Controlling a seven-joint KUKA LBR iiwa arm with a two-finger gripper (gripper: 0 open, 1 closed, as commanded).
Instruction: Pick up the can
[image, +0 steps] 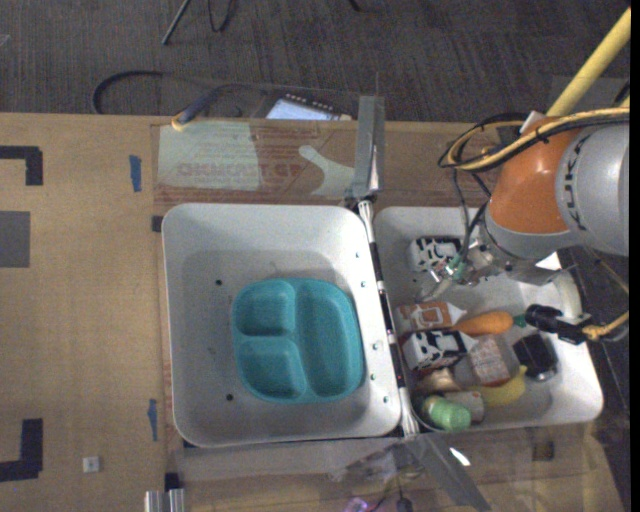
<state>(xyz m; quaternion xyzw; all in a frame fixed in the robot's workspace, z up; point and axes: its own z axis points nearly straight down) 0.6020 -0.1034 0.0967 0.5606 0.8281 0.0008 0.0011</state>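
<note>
Orange and smooth, a toy carrot lies near the middle of the right white bin, and everything else is placed from it. The can appears to be the green cylinder on its side, below and left of the carrot in the bin's near corner, partly covered by neighbouring clutter. Between them sits a brownish block, its label too blurred to read, with a curved yellow banana just under it. Above and left of the carrot, the arm's grey wrist hangs beside a black-and-white patterned carton. The jaws are small and blurred; open or closed cannot be told. Far left of the carrot, a teal divided plate rests in the other bin.
</note>
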